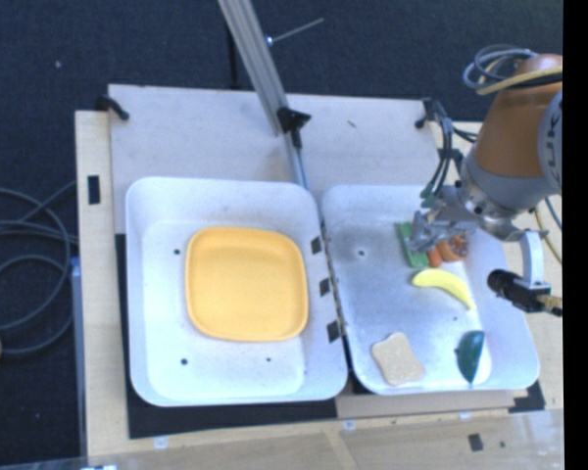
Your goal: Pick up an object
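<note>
In the right bin [372,292] lie a yellow banana [443,285], a slice of tan bread [399,358], a teal object [470,352], a green piece [412,246] and a small orange-red item [449,251]. My gripper [433,231] hangs low over the green and orange-red pieces at the bin's far right part. The left bin [147,223] holds a yellow square plate [245,283].
A slanted metal pole [255,52] rises from behind the bins near their shared edge. Cables [20,262] lie on the floor to the left. A black fitting [517,290] of the arm sticks out over the right bin's right rim.
</note>
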Controlling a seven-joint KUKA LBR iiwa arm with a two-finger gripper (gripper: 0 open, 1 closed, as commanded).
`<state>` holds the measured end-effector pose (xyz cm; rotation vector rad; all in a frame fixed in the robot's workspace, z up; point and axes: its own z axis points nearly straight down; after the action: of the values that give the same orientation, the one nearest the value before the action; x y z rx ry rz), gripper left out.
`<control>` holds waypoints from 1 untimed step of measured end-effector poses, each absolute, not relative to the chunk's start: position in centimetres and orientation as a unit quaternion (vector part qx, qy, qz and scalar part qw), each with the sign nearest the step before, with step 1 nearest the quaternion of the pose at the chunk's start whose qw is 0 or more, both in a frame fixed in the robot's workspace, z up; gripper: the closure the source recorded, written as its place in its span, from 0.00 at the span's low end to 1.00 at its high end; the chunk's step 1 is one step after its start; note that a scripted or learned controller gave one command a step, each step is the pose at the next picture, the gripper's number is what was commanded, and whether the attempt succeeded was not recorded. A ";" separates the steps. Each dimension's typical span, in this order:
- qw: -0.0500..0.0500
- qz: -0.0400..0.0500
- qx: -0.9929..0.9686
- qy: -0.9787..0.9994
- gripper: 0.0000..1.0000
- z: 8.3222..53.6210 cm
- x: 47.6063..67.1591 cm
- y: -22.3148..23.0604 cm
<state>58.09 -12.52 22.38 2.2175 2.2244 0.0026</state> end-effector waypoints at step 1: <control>0.000 0.000 0.706 0.709 1.00 21.7 59.6 -7.2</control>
<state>59.62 -7.22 21.66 2.2173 2.2265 0.0013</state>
